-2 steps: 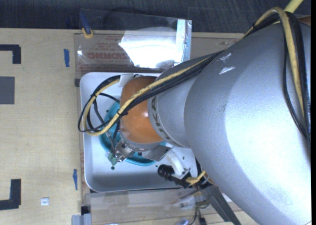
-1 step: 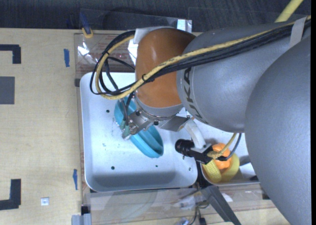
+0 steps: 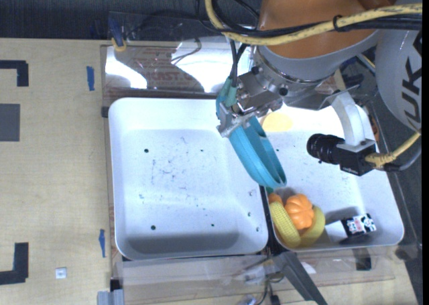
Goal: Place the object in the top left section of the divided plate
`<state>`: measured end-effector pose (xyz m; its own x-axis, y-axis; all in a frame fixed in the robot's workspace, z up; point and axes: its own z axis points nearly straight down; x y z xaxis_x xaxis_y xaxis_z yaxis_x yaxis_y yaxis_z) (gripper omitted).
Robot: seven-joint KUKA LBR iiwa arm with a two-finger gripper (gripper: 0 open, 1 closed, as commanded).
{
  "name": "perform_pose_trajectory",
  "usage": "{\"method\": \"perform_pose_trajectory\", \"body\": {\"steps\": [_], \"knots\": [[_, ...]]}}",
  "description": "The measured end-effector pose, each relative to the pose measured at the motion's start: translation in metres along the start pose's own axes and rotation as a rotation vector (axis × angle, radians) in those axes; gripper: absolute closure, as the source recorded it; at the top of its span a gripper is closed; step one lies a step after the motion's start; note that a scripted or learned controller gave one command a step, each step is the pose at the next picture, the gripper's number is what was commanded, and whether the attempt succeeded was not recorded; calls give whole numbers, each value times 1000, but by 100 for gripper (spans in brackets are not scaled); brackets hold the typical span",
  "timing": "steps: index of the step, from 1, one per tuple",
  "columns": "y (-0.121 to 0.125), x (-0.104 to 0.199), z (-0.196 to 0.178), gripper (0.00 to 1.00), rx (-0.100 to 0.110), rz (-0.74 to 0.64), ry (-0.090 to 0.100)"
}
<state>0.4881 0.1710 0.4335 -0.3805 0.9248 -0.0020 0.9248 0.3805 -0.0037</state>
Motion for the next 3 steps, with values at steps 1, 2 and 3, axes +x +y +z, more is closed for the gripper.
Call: {"method": "perform_pose_trajectory", "body": {"steps": [1, 2, 3], "knots": [[-12, -52, 8, 100, 8, -162, 2], [-45, -122, 68, 100, 6, -319, 4], [-77, -182, 63, 100, 2, -236, 3]]}}
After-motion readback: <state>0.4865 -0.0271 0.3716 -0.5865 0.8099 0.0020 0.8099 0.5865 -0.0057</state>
